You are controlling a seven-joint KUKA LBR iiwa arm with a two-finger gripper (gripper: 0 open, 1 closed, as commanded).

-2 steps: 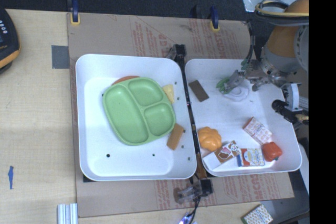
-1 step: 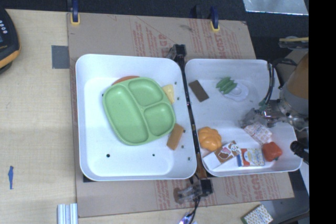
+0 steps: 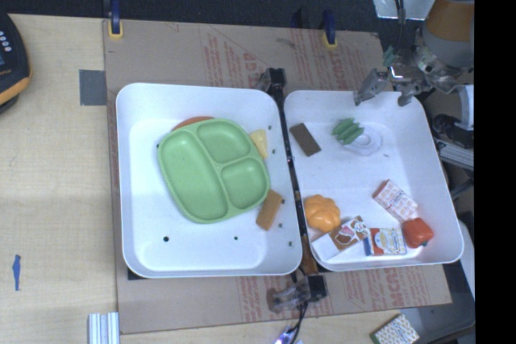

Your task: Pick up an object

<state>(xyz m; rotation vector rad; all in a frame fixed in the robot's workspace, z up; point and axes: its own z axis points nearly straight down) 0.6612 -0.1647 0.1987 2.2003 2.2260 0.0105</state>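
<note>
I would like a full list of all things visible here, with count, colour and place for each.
bins: 2, white, side by side on the bench
divided plate: 1, green, left bin
wooden block: 1, tan, left bin, beside the plate
brown block: 1, right bin, far left
green toy: 1, right bin, far part
orange toy: 1, right bin, near left
small cartons: 3, red and white, right bin, near side
red toy: 1, right bin, near right corner
gripper: 1, grey, above the right bin's far edge
</note>
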